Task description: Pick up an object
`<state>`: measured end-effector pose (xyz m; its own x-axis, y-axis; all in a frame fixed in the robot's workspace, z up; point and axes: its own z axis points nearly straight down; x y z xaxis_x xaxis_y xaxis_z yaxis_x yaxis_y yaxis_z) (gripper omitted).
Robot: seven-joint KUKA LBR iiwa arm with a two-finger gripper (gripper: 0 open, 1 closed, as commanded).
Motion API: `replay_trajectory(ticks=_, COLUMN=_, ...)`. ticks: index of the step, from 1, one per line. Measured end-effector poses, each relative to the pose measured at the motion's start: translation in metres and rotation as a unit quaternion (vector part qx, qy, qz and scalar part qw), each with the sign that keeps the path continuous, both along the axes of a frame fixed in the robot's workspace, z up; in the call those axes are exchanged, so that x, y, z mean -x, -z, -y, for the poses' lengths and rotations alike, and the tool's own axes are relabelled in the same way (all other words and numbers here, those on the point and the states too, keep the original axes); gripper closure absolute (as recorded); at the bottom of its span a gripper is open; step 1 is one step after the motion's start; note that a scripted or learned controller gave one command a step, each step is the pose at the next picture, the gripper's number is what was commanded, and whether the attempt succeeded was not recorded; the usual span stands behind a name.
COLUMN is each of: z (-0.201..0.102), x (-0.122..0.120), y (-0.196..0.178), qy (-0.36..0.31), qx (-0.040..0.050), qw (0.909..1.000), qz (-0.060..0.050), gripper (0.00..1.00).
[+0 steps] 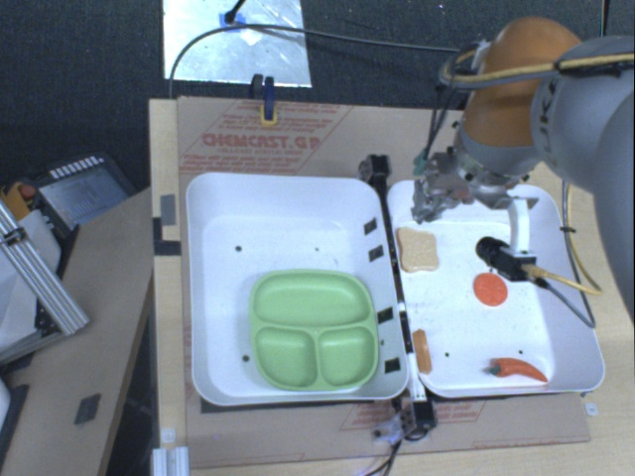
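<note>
Because the gripper [429, 204] hangs over the far-left corner of the right bin [571, 315], the slice of bread [418, 250] lies just nearer the camera from it, flat, its long axis running near-to-far. Whether the tool is spread or pressed together cannot be told. Beyond the bread sit an orange disc [489, 289], a carrot [517, 369] and a sausage [422, 350], well apart.

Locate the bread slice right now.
The bread slice lies in the right bin, at its upper left beside the divider, directly below the gripper and left of the red disc.
</note>
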<state>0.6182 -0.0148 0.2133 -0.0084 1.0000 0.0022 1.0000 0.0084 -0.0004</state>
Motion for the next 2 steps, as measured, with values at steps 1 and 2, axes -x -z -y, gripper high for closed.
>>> replay_trajectory(ticks=1, z=-0.048, x=0.024, y=-0.007, qy=0.000, qx=-0.0002, qw=1.0000, qz=0.000, gripper=1.00)
replay_trajectory(ticks=2, z=-0.095, x=0.042, y=-0.017, qy=-0.001, qx=-0.0002, qw=1.0000, qz=0.000, gripper=1.00)
